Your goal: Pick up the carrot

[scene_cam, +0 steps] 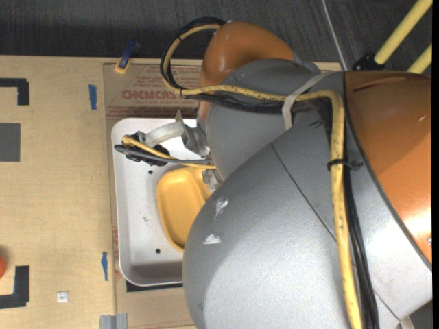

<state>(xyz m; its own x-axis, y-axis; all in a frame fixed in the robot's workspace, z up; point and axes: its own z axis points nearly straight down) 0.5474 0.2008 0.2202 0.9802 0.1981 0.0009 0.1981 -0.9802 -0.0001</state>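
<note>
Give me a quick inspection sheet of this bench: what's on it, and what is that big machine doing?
Surface: tan bench with black markings and blue tape bits.
Job's things: carrot cannot be made out; a small orange-red thing sits at the left edge, too cut off to identify.
Clutter: yellow bowl-like object lying in the white bin.
Claw: hidden by the arm, which covers most of the bin.
Cables: yellow and black cables over the bin; black loop at the orange band.
Surroundings: dark floor, yellow bars top right.

Tan bench carries black tape corner marks and blue tape strips. A cardboard sheet with red print lies flat on it. White bin sits on the cardboard.
</note>
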